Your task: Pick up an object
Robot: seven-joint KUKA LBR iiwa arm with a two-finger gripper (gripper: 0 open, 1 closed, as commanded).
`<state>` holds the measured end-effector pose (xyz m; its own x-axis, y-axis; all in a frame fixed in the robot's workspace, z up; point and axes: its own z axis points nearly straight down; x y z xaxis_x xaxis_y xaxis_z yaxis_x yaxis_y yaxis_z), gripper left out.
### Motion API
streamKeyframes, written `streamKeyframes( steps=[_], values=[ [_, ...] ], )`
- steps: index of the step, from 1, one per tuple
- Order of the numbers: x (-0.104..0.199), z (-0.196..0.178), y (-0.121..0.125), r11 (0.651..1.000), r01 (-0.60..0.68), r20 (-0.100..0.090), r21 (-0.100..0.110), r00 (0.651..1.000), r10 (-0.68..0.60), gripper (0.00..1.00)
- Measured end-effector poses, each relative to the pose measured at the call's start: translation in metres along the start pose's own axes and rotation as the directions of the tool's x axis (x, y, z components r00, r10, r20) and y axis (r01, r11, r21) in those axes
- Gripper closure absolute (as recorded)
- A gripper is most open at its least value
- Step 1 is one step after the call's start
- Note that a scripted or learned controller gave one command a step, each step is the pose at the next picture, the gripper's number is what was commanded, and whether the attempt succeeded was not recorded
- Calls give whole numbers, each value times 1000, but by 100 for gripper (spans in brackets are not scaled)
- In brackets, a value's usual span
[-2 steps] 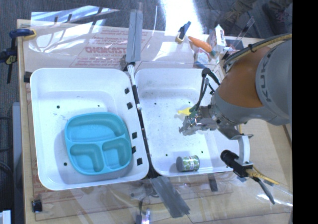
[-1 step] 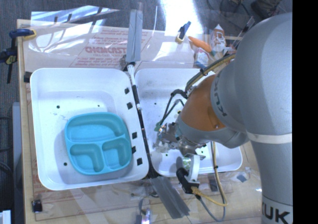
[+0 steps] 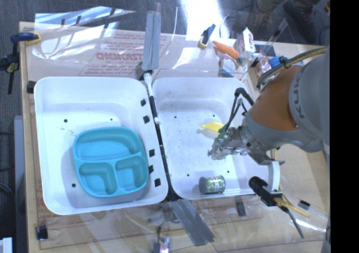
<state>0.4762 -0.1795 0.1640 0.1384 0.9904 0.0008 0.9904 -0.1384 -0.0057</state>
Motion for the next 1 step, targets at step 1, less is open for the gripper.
streamKeyframes(
  steps=[1],
  values=[
    [42,-19,17,985,174,1,0,985,-174,100]
  ],
)
